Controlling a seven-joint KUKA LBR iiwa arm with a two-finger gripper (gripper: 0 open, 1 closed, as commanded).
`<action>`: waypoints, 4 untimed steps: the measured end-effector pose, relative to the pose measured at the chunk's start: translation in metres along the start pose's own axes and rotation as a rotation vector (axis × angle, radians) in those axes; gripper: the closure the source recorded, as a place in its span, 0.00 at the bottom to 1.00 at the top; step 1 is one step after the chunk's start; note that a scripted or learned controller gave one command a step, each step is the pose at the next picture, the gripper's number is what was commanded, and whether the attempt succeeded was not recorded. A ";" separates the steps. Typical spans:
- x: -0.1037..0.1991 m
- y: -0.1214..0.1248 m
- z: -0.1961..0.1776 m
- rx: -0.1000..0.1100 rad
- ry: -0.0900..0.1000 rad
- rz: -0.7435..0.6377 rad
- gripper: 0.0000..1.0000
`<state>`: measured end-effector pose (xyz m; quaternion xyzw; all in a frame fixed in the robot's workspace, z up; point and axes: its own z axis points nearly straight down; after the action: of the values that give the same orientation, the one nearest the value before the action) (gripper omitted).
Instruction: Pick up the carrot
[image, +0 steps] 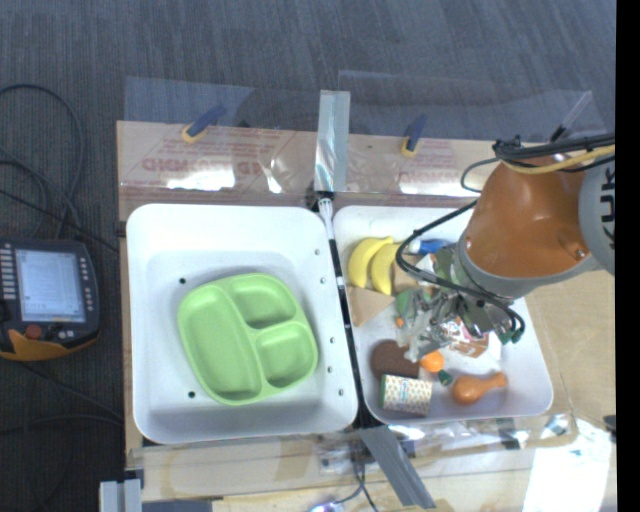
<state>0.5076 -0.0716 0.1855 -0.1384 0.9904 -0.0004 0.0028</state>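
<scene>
Crowding carrot (431, 362): cupcake (406, 392), bananas (372, 265)

The arm (525, 225) runs off the right edge and covers much of the right bin (535, 395). Beneath its wrist the gripper (432, 335) is a blur among cables. The carrot (432, 362) shows as a small orange piece, the rest hidden.

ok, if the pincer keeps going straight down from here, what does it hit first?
Probably the carrot, which sits right under the pincer in the right bin; depth is unclear, so the brown item beside it could be hit too.
</scene>
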 end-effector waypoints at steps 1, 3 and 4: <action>0.001 0.000 0.002 -0.002 0.004 0.001 0.00; -0.004 -0.020 0.069 0.007 -0.015 0.002 1.00; 0.007 -0.002 0.001 -0.002 0.001 -0.323 1.00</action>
<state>0.5018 -0.0753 0.1849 -0.2959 0.9552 0.0000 0.0021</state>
